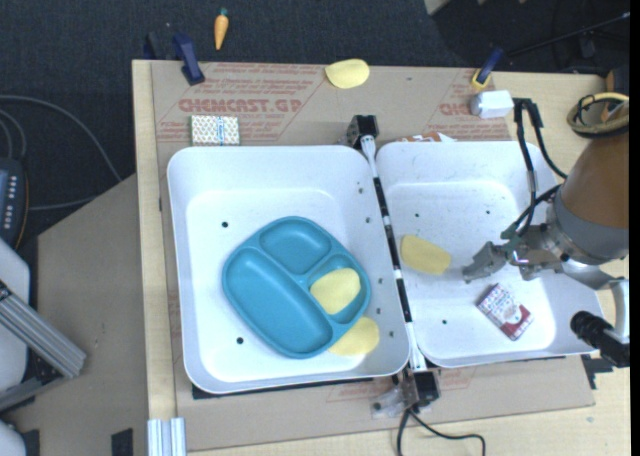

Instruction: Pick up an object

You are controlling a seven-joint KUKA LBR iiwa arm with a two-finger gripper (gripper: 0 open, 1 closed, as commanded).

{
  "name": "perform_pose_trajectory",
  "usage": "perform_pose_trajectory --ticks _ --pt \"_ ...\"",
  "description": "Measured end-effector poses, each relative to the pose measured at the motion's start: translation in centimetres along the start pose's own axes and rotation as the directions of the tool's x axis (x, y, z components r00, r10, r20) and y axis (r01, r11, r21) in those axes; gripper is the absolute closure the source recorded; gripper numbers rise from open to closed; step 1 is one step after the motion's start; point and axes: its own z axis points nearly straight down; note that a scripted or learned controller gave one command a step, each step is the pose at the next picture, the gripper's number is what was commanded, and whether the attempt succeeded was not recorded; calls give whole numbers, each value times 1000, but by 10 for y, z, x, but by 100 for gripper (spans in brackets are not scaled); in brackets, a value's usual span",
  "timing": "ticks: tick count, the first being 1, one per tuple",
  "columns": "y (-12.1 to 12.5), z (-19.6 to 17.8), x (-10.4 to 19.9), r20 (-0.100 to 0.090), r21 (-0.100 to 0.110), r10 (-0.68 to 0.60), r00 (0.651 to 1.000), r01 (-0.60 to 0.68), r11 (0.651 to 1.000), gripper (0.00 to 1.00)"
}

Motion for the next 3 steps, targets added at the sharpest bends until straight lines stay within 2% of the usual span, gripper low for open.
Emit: perform_pose_trajectory --ticks 1,2,3 --pt "-1 15 -99 3 -1 3 1000 -3 1000 0" --pt "0 -16 28 -1 1 -1 1000 1 1000 0" --pt "9 90 -35 1 1 2 1000 -2 1000 0"
